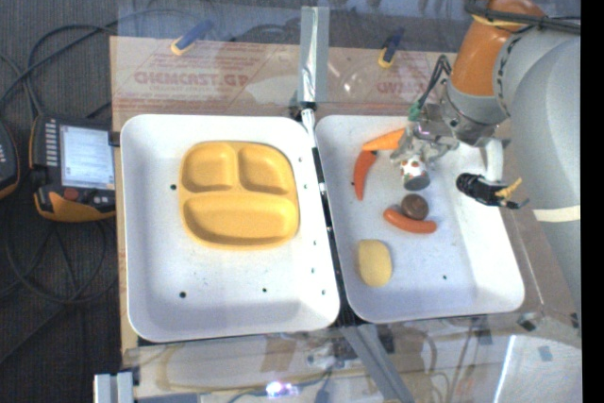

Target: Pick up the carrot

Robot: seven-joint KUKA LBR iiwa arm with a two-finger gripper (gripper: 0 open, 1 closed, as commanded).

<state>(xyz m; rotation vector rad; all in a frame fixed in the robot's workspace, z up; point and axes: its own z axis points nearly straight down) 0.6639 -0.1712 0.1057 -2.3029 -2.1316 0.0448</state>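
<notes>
Orange against white plastic: your target, the long tapering orange carrot (pixel 362 173), lies at the upper left of the right-hand shallow white bin (pixel 491 293), right of frame centre, running from a narrow tip low on the left up to a broader end beneath the arm's wrist. The grey arm with its orange band reaches in from the upper right, and its claw (pixel 412 156) hangs over that broader end, just beside or touching it; whether it is released or clenched, you cannot tell from this slant. Nothing shows the carrot lifted, so judge this as the approach-and-grasp step, not yet a pick. Below the claw sit a small dark brown round piece (pixel 415 205), an orange-red sausage-shaped piece (pixel 411 222) and a pale yellow potato-like lump (pixel 375 262). A yellow compartment tray (pixel 240 193) rests in the left-hand white bin (pixel 151 297). Your next move calls for a centred close across the carrot's width, clear of the brown piece, then a straight lift.
</notes>
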